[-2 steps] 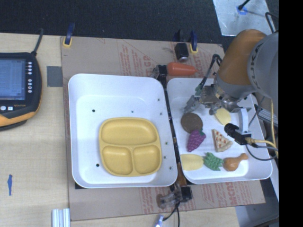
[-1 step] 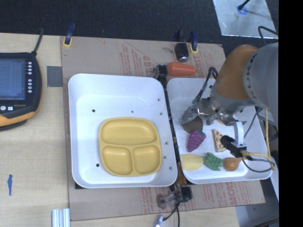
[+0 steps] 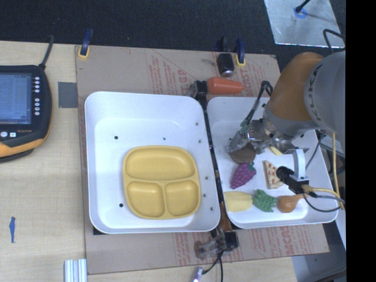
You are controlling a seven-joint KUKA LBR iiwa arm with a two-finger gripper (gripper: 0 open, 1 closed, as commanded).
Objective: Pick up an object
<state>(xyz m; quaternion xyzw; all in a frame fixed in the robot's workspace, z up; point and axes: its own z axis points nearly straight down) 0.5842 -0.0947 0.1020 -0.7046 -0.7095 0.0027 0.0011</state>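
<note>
My gripper hangs low over the left middle of the right bin, reaching in from the right. Directly under its tip lies a dark brown object, partly covered by the gripper. Whether the two touch is unclear. Just below lies a purple bunch of grapes, with a pizza slice to its right. Along the bin's front edge sit a pale yellow piece, a green piece and an orange-brown piece.
The left bin holds a yellow divided plate. An orange carrot lies on the cardboard just behind the bins. A teach pendant sits at the far left. Black cables and a clip cross the right bin's right side.
</note>
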